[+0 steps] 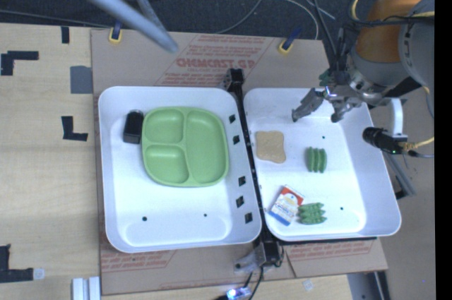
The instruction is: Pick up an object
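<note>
Wooden bench [42,171] with a cardboard sheet under two white bins; left bin [120,221] holds a green divided plate [186,147] and a small black block [133,127]; right bin [371,210] holds the loose items. Gripper [319,106] hangs over the far end of the right bin, fingers spread apart, nothing between them.

Risks, as judgement: no object sits under the fingers now; a straight descent would likely close on bare bin floor. Tan flat piece [270,147] lies low and thin; fingers could skid over it or jam on the floor. Green pod [316,159] is small and rounded; an off-centre close could squirt it sideways. Red-and-white packet [286,205] touches the green bean cluster [311,213]; a grab there could catch both or push one into the wall.

Relative to the gripper: tan piece nearer the camera and toward the bin divider, closest; green pod almost straight below it toward the camera, near; packet and bean cluster well beyond those, at the near end.
</note>
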You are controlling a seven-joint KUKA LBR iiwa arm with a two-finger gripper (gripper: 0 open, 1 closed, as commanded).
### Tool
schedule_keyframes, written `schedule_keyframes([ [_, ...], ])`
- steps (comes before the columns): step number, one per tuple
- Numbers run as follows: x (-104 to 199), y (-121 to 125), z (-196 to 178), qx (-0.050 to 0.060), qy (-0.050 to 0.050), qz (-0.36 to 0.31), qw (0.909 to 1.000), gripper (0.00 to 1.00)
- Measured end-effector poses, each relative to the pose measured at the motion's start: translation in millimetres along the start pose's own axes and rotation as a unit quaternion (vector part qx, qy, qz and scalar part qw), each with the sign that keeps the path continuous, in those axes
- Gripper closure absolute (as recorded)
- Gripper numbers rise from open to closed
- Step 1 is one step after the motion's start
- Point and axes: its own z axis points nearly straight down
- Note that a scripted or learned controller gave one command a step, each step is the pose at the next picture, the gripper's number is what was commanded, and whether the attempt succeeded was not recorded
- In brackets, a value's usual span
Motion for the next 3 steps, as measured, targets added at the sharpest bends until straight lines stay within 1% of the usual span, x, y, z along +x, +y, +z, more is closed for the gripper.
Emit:
schedule_keyframes([
  [1, 0.5, 2.9, -9.1, -0.007, -0.001, -0.002, 1.0, 0.0],
  [2, 2.6, 0.4, 55.2, -0.005, -0.001, -0.002, 1.0, 0.0],
  [3, 11.5, 0.3, 114.9, -0.006, -0.001, -0.002, 1.0, 0.0],
])
